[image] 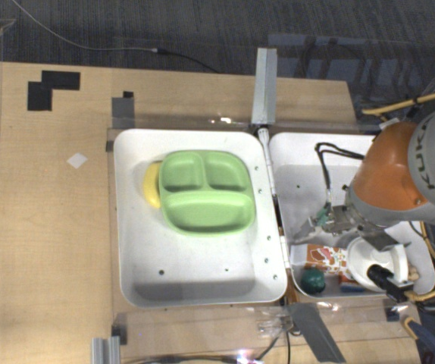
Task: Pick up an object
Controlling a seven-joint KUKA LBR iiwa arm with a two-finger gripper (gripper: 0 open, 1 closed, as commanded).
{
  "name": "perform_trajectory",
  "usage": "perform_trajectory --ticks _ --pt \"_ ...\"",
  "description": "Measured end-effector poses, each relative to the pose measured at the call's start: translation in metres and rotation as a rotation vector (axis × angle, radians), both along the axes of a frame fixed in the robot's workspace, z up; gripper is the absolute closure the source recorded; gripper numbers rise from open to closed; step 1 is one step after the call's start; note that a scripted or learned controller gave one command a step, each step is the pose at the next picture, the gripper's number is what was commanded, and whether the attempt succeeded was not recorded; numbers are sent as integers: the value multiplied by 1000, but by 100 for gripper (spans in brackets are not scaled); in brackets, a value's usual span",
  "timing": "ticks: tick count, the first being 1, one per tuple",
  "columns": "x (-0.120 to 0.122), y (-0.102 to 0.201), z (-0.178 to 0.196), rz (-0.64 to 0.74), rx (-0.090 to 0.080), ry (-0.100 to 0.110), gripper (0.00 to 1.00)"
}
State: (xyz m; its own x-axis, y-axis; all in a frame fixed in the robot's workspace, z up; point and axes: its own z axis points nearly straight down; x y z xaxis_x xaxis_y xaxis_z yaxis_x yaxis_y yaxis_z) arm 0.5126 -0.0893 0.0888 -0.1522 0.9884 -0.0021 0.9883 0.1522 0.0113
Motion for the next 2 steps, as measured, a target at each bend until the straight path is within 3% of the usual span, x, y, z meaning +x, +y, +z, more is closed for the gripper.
perform_trajectory --ticks 1,2 --pt "3 -1 12 1 -3 -8 100" --pt "3 -1 12 1 -3 -8 0"
